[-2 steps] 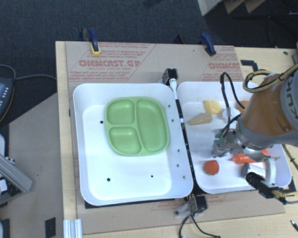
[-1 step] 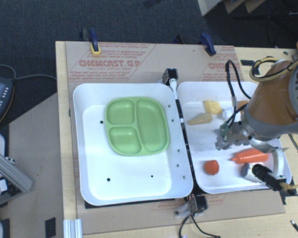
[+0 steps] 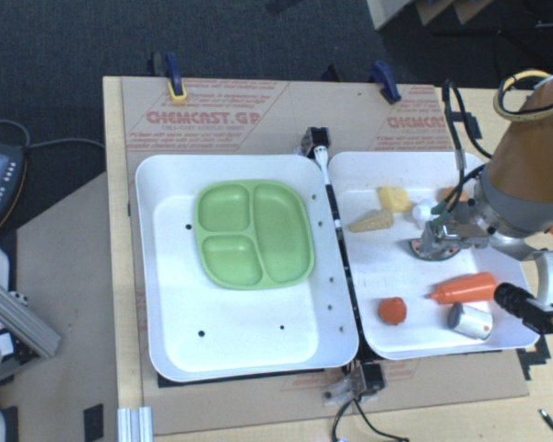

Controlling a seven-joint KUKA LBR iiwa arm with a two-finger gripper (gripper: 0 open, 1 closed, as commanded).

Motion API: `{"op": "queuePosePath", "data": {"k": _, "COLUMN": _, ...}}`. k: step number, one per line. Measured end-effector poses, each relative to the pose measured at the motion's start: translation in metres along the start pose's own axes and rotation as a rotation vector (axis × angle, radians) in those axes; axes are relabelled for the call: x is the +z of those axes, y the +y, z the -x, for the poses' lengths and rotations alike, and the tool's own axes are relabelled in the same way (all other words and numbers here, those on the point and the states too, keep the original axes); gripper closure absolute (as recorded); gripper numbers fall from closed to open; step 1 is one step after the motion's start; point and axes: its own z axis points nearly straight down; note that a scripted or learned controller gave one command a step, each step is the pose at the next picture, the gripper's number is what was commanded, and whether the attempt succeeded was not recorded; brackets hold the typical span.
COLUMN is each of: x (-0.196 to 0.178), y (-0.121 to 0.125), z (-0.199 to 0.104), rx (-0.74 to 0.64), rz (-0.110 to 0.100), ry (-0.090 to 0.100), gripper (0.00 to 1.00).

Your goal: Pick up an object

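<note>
Dark carpet surrounds the tabletop (image 3: 258,99), whose brown sheet carries two shallow white bins side by side. Left bin (image 3: 166,339) holds a green divided plate (image 3: 255,234). Right bin (image 3: 387,339) holds the small things, and my tool (image 3: 433,244) is down low inside it, near its middle, at the end of my grey and orange arm.

I judge this the approach-and-descend step of the pick. Whether the tool is spread or pressed together I cannot tell from this angle, and I see nothing between its tips.

Taking the tool as landmark: a yellow block (image 3: 394,198) lies just up and left of it, a tan cone-like piece (image 3: 371,220) to its left, a red ball (image 3: 393,310) below and left, an orange carrot-like piece (image 3: 464,288) just below, and a grey cylinder (image 3: 471,321) further below.

Next I must settle on one target, likely the nearest, centre over it, and close.
</note>
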Motion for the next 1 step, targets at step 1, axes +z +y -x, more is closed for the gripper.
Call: {"op": "queuePosePath", "data": {"k": 1, "x": -0.0159, "y": 0.0011, "z": 0.0, "rx": 0.0, "rz": -0.002, "ry": 0.0, "gripper": 1.0}}
